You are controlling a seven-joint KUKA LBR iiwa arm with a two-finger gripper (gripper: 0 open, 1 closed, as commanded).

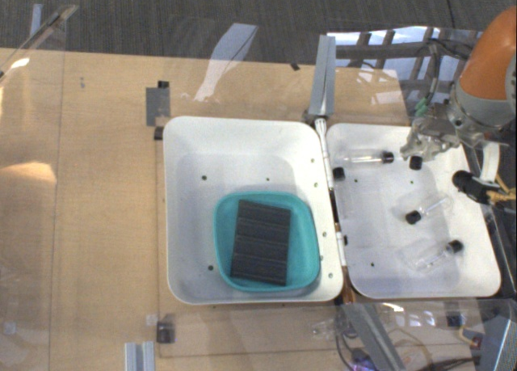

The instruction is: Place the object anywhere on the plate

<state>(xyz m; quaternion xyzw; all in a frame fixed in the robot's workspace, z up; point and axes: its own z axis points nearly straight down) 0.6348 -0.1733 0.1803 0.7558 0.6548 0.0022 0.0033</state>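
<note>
One dark ridged block (260, 242) lies flat on the teal plate (305, 232) in the left bin (186, 200). Clear black-capped vials (426, 210) lie scattered in the right bin (363, 272), beneath the gripper (426, 141); whether it is open, I cannot tell.

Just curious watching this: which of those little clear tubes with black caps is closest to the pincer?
The clear tube along the right bin's far edge, its black cap pointing toward the pincer. The other two tubes lie farther down the bin.
</note>
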